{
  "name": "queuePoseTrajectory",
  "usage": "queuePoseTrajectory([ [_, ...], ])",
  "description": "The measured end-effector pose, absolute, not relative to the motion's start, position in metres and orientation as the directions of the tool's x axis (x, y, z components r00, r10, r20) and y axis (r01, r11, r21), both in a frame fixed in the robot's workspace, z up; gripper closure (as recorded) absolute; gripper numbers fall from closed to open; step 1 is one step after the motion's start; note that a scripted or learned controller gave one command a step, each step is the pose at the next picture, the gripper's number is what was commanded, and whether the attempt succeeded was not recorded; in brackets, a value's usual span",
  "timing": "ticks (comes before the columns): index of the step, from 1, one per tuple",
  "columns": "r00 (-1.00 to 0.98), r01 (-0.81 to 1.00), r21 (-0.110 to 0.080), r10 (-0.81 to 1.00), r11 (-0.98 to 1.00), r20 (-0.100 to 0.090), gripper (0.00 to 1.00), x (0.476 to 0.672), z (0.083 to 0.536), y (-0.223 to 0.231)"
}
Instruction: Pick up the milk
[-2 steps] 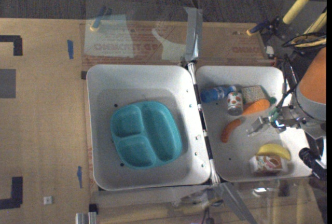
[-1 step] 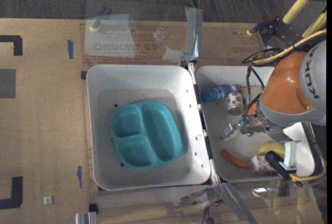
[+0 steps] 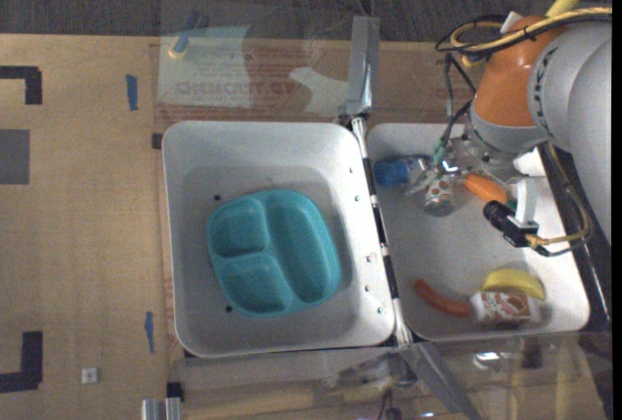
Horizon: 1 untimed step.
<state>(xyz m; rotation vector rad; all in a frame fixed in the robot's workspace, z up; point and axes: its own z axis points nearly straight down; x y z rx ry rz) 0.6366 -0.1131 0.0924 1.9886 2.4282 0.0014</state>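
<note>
We see the milk (image 3: 507, 307), a small carton, lying on its side at five o'clock in the right bin (image 3: 486, 258), touching a banana (image 3: 514, 283). We judge it light, stiff-walled and crushable; take its flat sides. The gripper (image 3: 439, 177) hovers at eleven o'clock over a can (image 3: 439, 196); we cannot tell its state.

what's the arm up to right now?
The arm reaches into the right bin, its claw low near the far left corner, over a small can-like thing beside a blue block. The milk lies at the near side by the banana and a sausage, untouched. The left bin holds a teal tray.
</note>
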Motion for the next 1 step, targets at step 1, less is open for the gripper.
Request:
queuePoseTrajectory([
  [1,-0.201,0.980,0.006,0.980,0.201,-0.005,1.00,0.6380,0.1034,-0.1115],
])
